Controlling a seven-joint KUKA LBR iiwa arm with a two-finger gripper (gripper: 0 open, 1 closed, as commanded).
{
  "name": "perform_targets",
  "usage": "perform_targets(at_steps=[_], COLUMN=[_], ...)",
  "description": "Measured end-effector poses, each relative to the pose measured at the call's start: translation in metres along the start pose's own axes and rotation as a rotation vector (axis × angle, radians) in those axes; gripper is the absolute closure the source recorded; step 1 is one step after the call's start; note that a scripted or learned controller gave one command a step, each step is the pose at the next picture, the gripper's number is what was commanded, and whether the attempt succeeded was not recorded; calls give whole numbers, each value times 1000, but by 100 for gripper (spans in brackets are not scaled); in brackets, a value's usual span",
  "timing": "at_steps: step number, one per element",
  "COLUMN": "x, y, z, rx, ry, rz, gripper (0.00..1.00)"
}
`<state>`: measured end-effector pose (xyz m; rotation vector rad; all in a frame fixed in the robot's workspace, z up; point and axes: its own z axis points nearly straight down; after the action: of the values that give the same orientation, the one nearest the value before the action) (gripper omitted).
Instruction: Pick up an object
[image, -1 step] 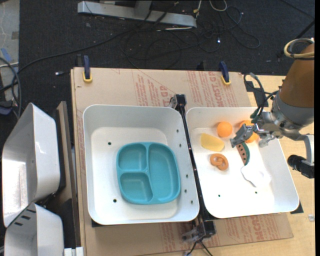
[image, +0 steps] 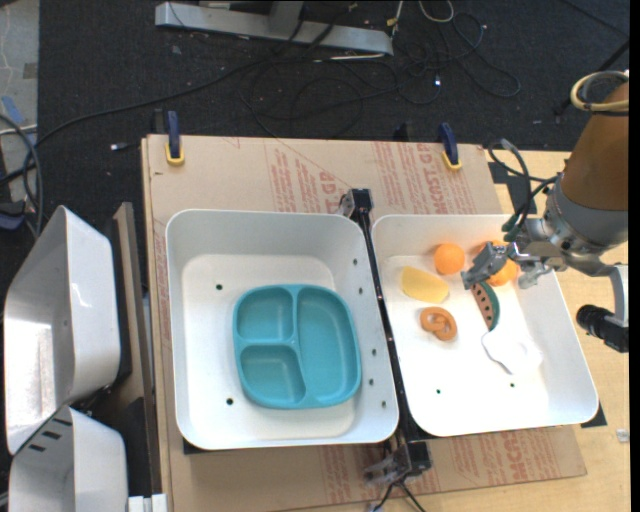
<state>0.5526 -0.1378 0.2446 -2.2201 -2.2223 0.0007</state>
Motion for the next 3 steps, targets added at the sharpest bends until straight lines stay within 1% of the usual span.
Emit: perform_targets(at_steps=[1, 2, 3], x=[-1, 3, 4], y=[-5, -7, -8], z=[44, 108, 155], rx=[3, 5, 4], ry=[0, 1, 1], rz=[2, 2, 2], gripper=[0, 0, 0])
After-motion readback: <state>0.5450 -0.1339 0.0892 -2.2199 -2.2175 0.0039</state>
